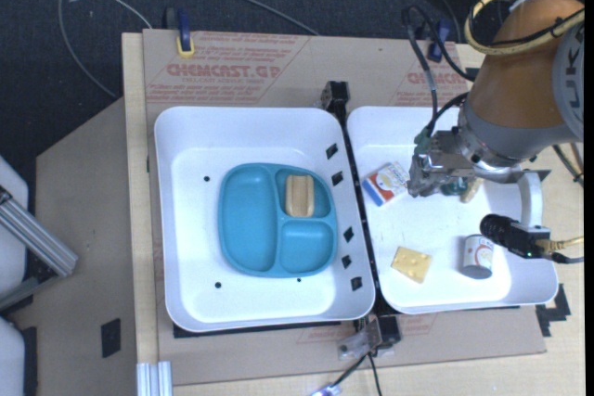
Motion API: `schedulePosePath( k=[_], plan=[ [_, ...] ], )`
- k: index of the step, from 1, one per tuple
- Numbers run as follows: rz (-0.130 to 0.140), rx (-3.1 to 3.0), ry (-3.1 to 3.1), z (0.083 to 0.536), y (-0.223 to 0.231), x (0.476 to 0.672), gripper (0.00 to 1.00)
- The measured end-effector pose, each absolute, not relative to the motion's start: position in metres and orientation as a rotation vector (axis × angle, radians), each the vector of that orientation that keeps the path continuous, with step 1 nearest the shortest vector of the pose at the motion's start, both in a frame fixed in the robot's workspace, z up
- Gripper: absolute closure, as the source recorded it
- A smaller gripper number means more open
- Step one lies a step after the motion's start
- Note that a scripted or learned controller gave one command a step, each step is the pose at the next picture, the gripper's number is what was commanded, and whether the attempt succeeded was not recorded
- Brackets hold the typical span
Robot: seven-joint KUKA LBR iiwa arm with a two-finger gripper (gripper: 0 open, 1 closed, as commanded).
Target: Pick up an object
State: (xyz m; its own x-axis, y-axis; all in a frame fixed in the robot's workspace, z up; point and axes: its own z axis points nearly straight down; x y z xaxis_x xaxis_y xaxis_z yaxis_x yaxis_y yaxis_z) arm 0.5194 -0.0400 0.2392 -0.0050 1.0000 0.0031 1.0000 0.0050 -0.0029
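- A clamp with a blue and yellow handle is seen at the back left edge of the bench board, whose printed red lettering is partly covered by the bins.
- The left bin is occupied by a blue divided tray, lying near the bin's middle.
- A tan block is seen in the tray's upper right compartment; what it is made of cannot be made out.
- A row of small black clips is seen along the seam where the two bins meet.
- In the right bin, a small red, white and blue packet lies near the left wall, its print too small to be read.
- The gripper is placed low over the right bin, just right of the packet; its fingers are masked by the wrist hardware, so it cannot be told whether they are apart or together, and nothing is seen between them.
- A yellow wedge lies near the front of the right bin, apart from the other things.
- A small can with a red label lies to the wedge's right, partly overlapped by a black fitting.
- The arm is cut off by the right edge, and the right bin's back right corner is hidden under it.
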Motion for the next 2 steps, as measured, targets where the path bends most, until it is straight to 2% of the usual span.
schedulePosePath(
  k=[2],
  plan=[
    [-0.004, -2.212, -2.228, 0.250, 0.069, 0.517, 1.00]
  ],
)
